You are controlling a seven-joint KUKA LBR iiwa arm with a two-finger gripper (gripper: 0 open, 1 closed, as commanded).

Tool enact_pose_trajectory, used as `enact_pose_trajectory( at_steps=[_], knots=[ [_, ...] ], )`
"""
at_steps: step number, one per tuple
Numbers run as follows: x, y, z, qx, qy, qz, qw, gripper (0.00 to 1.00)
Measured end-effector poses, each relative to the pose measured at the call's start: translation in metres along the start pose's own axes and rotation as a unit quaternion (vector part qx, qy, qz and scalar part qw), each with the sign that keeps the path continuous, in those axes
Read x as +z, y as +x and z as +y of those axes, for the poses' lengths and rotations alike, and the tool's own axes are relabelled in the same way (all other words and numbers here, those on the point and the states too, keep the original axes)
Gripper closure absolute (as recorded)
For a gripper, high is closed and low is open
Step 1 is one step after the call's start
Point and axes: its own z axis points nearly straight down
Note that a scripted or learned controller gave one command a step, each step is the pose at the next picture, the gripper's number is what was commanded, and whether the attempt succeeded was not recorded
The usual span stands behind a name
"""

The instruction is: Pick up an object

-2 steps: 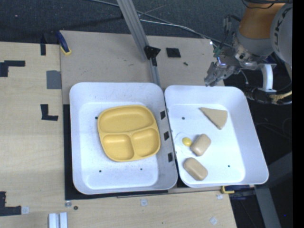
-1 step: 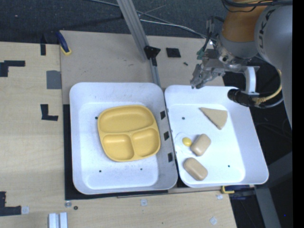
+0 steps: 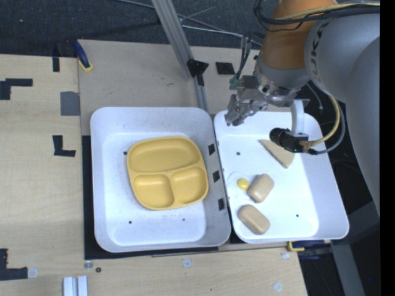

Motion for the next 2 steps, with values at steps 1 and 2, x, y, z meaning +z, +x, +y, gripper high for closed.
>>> enact_pose_trajectory(
  at_steps=[1, 2],
  knots=[
    [0.006, 0.041, -0.017, -0.001, 0.0, 0.0, 1.0, 1.0],
    [0.018, 0.097, -0.04, -0.001, 0.001, 0.001, 1.0, 1.0]
  ],
)
